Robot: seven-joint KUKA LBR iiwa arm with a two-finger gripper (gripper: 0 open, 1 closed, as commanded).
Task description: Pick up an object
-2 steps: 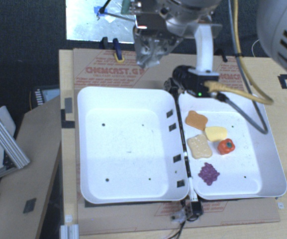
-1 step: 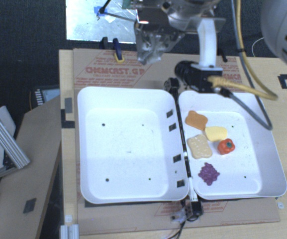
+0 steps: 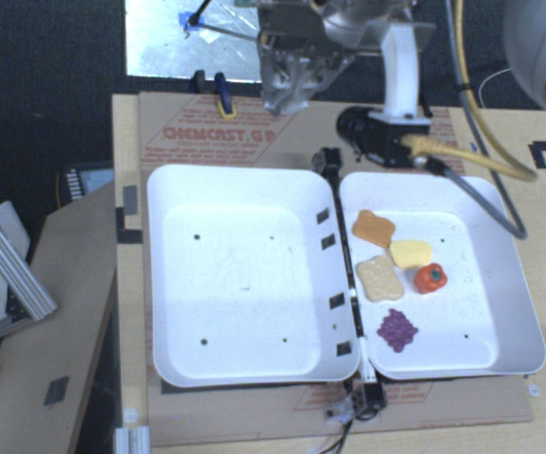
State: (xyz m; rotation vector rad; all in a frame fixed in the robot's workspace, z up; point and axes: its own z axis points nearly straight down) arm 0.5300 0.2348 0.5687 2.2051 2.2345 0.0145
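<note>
One grey arm hangs its metal two-finger gripper point(image 3: 285, 91), grip state unclear, above brown cardboard point(image 3: 218, 132) printed "CHEMCAST".

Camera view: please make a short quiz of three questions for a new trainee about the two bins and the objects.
1. True or false: all the small objects lie in the right bin.
2. Which object lies nearest the bench's front edge? A) purple grape cluster B) orange slice C) red tomato
3. Fill in: the yellow piece lies between the orange slice and the red ____.

Key: 1 true; 2 A; 3 tomato.
</note>
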